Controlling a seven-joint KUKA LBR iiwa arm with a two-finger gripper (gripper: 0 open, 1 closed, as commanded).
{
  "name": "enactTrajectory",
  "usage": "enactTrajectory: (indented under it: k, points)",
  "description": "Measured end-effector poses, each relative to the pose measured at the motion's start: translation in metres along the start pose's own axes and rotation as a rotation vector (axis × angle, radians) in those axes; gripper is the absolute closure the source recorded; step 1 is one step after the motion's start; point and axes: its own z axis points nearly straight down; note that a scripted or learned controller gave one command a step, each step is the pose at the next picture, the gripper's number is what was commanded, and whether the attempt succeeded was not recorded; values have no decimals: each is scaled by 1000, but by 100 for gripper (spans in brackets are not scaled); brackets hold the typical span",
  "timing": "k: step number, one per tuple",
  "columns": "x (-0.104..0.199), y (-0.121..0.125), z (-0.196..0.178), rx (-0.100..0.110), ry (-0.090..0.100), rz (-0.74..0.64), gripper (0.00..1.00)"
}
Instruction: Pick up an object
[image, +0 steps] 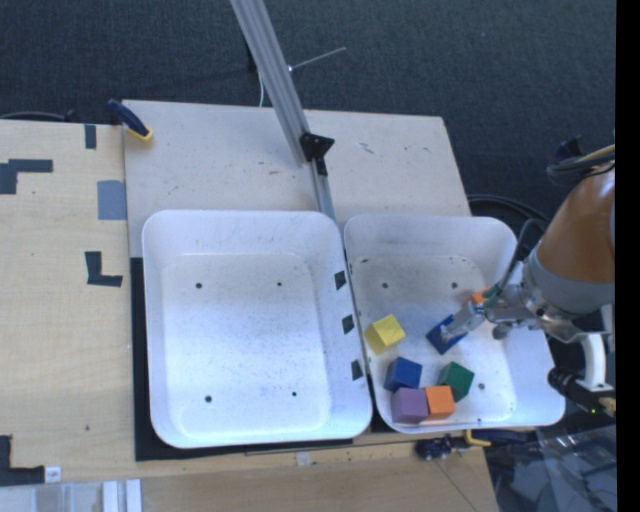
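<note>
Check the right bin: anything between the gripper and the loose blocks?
Nothing visible blocks it. The gripper sits low in the right bin, right at a dark blue block. The yellow block, blue block, green block, purple block and orange block lie left and below, uncovered.

Two white bins (245, 225); five blocks (385, 332): yellow, blue, green, purple, orange.
</note>
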Motion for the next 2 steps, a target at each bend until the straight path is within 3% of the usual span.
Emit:
enactTrajectory:
  k: [1,2]
  points:
    - [-5,4,60,1,0,0,0]
    - [-5,3,70,-3,-1,-1,0]
